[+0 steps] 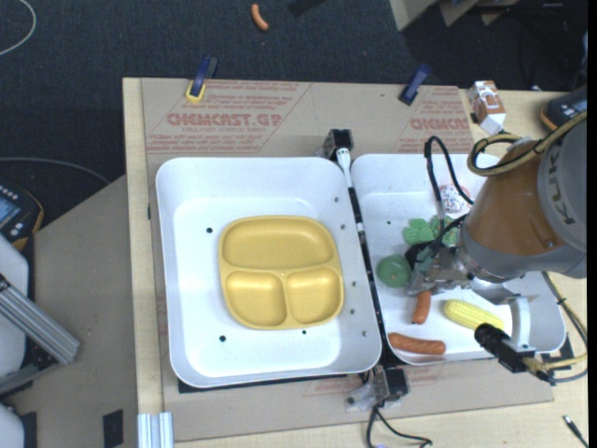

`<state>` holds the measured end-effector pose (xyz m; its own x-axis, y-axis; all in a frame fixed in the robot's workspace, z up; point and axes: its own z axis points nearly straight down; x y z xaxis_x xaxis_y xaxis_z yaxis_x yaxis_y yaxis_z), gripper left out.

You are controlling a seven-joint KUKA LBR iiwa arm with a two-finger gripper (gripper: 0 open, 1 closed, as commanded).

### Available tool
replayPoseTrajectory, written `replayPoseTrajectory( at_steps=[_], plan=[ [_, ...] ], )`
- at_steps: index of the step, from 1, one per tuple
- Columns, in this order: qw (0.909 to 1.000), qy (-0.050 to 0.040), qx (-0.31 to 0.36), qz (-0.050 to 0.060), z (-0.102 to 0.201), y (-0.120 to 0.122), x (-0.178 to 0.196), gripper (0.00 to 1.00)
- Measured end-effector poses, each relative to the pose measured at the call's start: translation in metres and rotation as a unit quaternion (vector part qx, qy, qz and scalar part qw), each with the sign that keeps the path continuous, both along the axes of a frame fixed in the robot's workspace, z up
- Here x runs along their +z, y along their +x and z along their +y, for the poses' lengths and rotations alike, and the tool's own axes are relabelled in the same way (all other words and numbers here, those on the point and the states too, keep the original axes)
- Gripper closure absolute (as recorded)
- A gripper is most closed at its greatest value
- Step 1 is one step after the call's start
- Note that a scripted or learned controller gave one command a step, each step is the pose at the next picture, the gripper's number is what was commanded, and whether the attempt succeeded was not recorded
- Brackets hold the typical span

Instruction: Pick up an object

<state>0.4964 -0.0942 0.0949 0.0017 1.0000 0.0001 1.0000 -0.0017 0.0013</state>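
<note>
Grey-armed, our end effector (431,276) hovers low over the small orange sausage (422,307) in the right white bin (392,180), its grip state we cannot tell; we judge the approach underway, needing a centred descent.

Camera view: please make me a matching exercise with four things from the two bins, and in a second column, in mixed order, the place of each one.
Things:
1. yellow divided tray
2. corn cob
3. long sausage
4. round green piece

Places:
A. near the front edge of the right bin
B. right bin, close to the wall between the bins
C. middle of the left bin
D. right bin, below the grey arm

Pairs: 1-C, 2-D, 3-A, 4-B
</note>
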Motion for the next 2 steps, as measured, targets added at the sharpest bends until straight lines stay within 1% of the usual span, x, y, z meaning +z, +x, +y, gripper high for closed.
replayPoseTrajectory(
  at_steps=[1,2],
  plan=[
    [1.0000,-0.0009,0.001,-0.003,-0.001,0.006,0.062,1.00],
    [1.0000,-0.0010,0.002,-0.003,-0.002,0.013,0.125,1.00]
  ],
)
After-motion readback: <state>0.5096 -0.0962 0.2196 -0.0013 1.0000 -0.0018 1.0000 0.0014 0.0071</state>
